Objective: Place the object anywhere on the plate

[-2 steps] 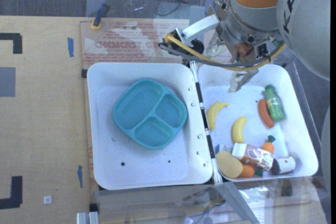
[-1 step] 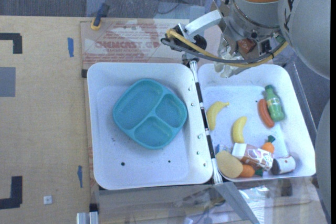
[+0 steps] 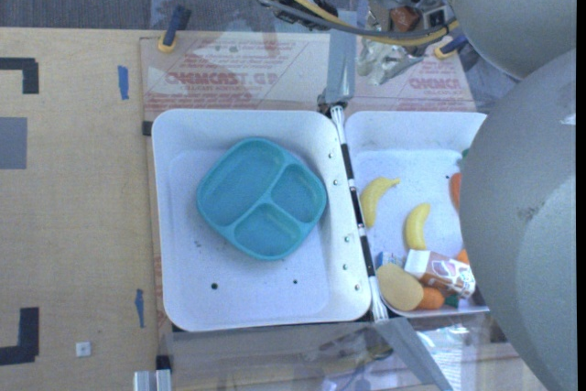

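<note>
White bin [image 3: 183, 151]: teal three-section plate [image 3: 262, 210].

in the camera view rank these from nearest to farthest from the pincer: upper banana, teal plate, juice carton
Measured from the pincer, above the bins' far edge:
1. Upper banana, in the right bin near the divider.
2. Teal plate, in the left bin.
3. Juice carton, at the right bin's near end.

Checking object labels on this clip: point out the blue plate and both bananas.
blue plate [image 3: 262, 210], camera view, centre divider.
upper banana [image 3: 374, 196], camera view, mid-curve.
lower banana [image 3: 417, 225], camera view, middle of its body.
</note>
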You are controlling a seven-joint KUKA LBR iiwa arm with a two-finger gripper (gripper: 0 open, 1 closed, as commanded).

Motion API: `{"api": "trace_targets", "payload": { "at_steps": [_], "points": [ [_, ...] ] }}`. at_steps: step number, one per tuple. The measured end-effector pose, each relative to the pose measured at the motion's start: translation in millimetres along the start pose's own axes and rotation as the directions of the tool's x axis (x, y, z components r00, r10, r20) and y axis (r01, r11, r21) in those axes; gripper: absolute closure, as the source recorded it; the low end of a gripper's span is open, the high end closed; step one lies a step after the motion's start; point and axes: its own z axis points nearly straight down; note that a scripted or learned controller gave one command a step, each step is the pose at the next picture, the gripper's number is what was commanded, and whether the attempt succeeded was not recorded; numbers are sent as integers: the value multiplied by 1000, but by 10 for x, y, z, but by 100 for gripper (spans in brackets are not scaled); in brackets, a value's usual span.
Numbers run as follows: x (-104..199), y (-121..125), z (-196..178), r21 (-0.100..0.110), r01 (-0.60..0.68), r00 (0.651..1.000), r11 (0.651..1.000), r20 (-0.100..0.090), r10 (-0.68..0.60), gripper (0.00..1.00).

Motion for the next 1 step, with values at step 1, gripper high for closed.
{"api": "trace_targets", "payload": {
  "at_steps": [1],
  "points": [
    [-237, -726, 437, 2, 89, 996, 996, 4, -89, 100]
  ]
}}
